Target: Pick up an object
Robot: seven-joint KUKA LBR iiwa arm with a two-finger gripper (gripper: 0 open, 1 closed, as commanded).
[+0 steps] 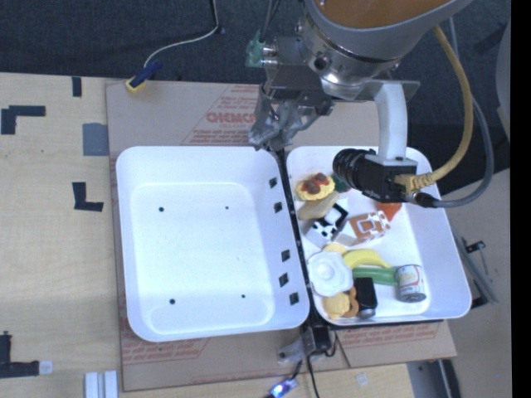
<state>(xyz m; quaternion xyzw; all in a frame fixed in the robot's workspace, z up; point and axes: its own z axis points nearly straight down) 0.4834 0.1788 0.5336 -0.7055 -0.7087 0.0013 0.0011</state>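
Up by the bins' far rim (pixel 278 149) — gripper (pixel 270 137).

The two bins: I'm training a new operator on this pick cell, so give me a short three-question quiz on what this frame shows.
1. True or false: the objects lie in the right bin, not the left bin.
2. Multiple choice: where does the gripper hang? A) over the far end of the divider between the bins; B) low over the small can; C) off the bench to the left.
3. Fill in: the green marker lies between the banana and the ____.

Key: 1 true; 2 A; 3 small can.
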